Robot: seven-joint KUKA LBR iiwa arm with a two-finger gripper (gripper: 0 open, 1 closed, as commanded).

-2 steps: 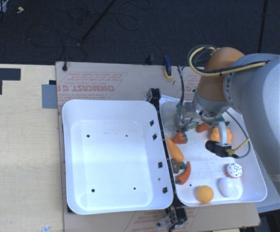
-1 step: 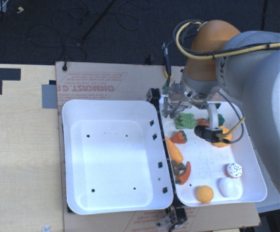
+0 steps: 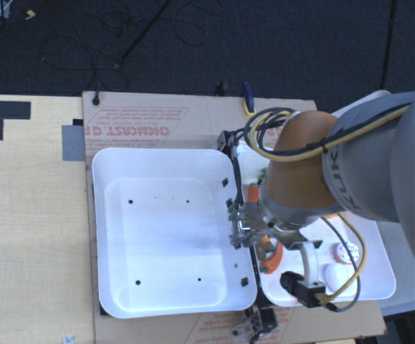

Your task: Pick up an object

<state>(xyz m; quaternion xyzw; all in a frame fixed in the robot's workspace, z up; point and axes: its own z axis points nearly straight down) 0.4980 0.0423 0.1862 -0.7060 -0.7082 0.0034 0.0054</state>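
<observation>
- The arm (image 3: 315, 170) reached in over the right-hand bin (image 3: 379, 282), its orange band and wrist covering most of that bin's near-left portion.
- The gripper (image 3: 259, 244) sat low at the bin's left wall, hard against the divider between the two bins.
- An orange-red object (image 3: 272, 259) lay directly beneath and just to the tool's right, touching or nearly touching the gripper body; contact could not be confirmed.
- Its visible part was a curved strip, long axis running roughly toward and away from the camera, partly hidden by the wrist. A second patch of the same colour (image 3: 252, 192) showed on the tool's far side; whether it was the same item could not be told.
- Tool state: the wrist hid the tips, so whether it was spread, closed or holding anything could not be told.
- Other contents: a white rounded object (image 3: 334, 271) and a white speckled object (image 3: 347, 250) lay farther to the tool's right, apart from it.
- The left-hand bin (image 3: 107, 192) lay on the tool's other side, across the divider.
- Judgement: the orange-red object was the nearest candidate; the coming move turned on it lying straight below the tool, tight to the bin wall, which left little room on that side.
</observation>
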